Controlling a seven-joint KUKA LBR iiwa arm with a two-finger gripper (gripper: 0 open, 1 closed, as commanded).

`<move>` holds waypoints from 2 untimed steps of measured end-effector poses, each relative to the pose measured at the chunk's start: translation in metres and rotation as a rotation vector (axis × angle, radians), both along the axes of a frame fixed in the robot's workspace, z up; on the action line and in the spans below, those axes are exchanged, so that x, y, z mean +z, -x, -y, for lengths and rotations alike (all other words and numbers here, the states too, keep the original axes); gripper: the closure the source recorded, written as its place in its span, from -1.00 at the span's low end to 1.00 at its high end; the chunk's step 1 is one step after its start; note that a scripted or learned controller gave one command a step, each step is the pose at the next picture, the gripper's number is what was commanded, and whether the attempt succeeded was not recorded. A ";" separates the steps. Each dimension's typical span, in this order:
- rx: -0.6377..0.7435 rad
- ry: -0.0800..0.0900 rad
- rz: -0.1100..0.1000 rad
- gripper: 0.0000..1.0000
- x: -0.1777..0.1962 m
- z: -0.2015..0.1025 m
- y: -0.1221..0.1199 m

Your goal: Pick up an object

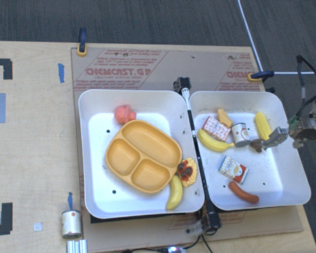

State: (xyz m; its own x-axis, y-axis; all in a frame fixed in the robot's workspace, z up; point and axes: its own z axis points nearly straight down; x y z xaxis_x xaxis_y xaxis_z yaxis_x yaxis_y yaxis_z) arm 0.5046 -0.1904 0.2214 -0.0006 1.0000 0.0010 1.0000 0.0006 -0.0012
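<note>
In the right bin point(292, 191) lie a yellow banana point(213, 142), a red and white carton point(216, 127), a small orange piece point(224, 117), a silver can point(239, 134), a yellow corn cob point(262, 125), a small juice box point(233, 169) and a reddish sausage point(243, 192). My gripper point(264, 143) reaches in from the right and hangs low over the bin's right half. It sits just right of the can and just below the corn cob. I see nothing held in it.
The left bin point(95, 141) holds a yellow divided plate point(142, 156), a pink ball point(124, 114), a second banana point(175, 193) and a red and yellow toy point(186, 170). A dark divider bar point(192, 136) runs between the bins. Cables hang at the far right.
</note>
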 end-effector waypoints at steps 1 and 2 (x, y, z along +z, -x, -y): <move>0.001 0.002 0.005 -1.00 -0.136 0.004 -0.048; 0.000 0.005 0.009 1.00 -0.125 0.005 -0.049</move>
State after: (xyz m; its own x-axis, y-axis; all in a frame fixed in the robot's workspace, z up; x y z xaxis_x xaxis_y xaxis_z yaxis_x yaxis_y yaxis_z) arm 0.5532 -0.1951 0.0969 -0.0005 1.0000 -0.0036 1.0000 0.0005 0.0079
